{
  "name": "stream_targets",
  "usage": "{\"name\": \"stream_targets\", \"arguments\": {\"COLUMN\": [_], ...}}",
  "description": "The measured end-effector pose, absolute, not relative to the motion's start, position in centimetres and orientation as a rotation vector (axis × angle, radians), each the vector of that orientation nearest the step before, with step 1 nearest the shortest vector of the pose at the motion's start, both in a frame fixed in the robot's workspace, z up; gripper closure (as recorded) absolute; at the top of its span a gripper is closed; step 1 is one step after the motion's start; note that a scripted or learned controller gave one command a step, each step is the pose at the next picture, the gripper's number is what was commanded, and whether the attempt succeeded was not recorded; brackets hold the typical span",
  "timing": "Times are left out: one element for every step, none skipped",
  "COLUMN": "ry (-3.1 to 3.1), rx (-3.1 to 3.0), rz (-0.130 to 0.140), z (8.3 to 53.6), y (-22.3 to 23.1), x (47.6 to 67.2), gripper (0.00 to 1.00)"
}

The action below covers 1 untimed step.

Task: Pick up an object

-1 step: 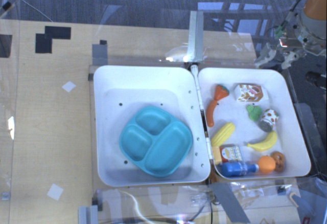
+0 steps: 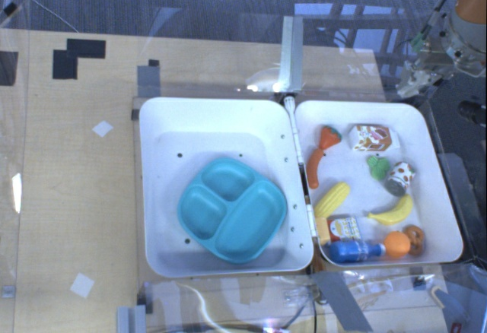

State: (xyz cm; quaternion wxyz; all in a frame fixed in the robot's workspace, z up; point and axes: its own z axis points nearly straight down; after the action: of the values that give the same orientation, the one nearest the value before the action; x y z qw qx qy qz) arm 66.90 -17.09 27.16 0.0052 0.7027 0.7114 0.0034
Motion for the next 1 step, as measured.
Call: {"name": "stream_targets", "arguments": {"ry": [2.229], "rx": [2.200], "rz": [0.010], "z": [27.14], "y": [-17.06], "x": [66.90], "gripper": [0.00]}}
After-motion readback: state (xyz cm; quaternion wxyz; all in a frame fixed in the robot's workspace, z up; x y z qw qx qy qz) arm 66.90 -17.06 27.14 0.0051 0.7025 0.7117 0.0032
